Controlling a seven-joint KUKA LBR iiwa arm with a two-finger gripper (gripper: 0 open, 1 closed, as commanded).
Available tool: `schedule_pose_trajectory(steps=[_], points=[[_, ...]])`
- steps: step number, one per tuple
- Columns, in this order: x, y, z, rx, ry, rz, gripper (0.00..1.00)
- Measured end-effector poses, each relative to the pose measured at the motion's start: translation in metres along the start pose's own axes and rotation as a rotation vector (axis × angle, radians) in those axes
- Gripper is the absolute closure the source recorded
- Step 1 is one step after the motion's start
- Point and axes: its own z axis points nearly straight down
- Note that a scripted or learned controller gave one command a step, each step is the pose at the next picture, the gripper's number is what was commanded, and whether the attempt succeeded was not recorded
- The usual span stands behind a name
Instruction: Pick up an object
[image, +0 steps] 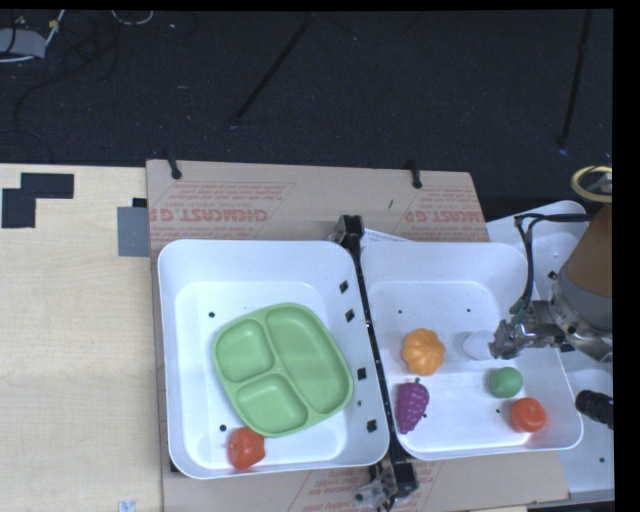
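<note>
The gripper (508, 340) hangs over the right bin (440, 270), though whether it is wide or narrow cannot be told from this blurred view. Just below it lies a small green ball (505, 381) (likely light, hard, slippery plastic), best pinched across its middle. The bin's right wall and an orange-red piece (527, 414) crowd it; leftward lies open floor.

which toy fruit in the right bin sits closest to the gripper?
The green round one, just below the gripper. The orange, purple and red pieces lie farther.
</note>
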Motion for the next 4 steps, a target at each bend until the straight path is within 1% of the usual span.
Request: schedule_pose_trajectory(steps=[1, 2, 3, 4], points=[[-0.007, 0.002, -0.062, -0.003, -0.001, 0.000, 1.00], [0.042, 0.013, -0.068, 0.001, 0.002, -0.004, 1.00], [0.101, 0.013, -0.062, 0.005, 0.003, -0.004, 1.00], [0.152, 0.022, -0.047, 0.007, 0.003, -0.003, 1.00]])
